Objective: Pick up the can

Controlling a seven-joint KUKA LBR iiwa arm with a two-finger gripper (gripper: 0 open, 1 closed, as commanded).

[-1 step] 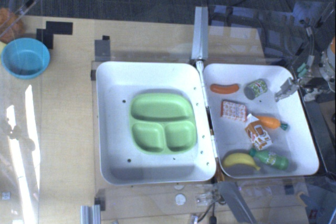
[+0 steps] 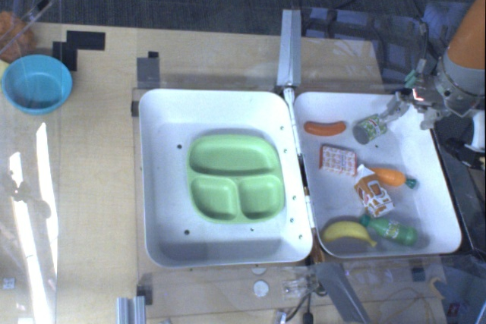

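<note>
While our hand (image 2: 396, 108) touches the can (image 2: 370, 128), lying tilted in the right bin (image 2: 448, 197) beside the sausage (image 2: 325, 128), we cannot tell its opening. We judge the round can may roll away.

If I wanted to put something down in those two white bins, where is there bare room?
The left bin has bare floor all around the green tray. In the right bin, bare patches lie below the hot dog, left of the cracker packet, and along its right side. Its lower middle is crowded.
</note>
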